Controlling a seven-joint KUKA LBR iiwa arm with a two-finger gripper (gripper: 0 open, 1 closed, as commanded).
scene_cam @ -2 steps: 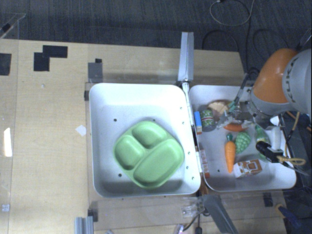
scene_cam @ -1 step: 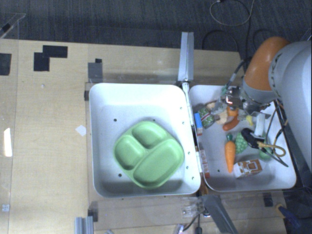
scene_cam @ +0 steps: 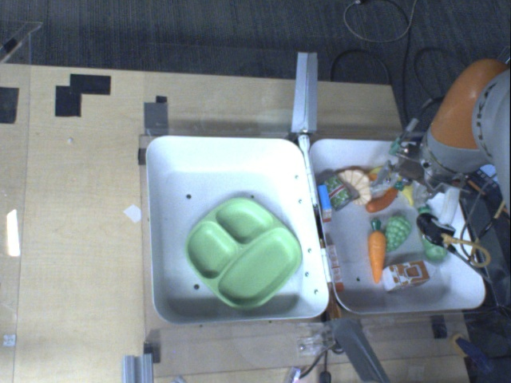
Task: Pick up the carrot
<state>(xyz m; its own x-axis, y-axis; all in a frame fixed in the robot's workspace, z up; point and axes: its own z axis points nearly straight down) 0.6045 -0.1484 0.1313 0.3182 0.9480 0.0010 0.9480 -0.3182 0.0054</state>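
Green divided plate [scene_cam: 243, 251] sits alone in left bin [scene_cam: 168, 214]. Carrot [scene_cam: 376, 254] lies loose in right bin [scene_cam: 467, 294], tip toward near wall, among toy foods. Claw [scene_cam: 407, 170] hovers over far clutter, well apart from carrot; grip state cannot tell.

Cut off at the right edge: grey arm [scene_cam: 479, 126]. Too small and blurry to tell: pincer [scene_cam: 403, 170] fingers, open or shut. Partly hidden under the arm: small toys [scene_cam: 435, 250] at right.
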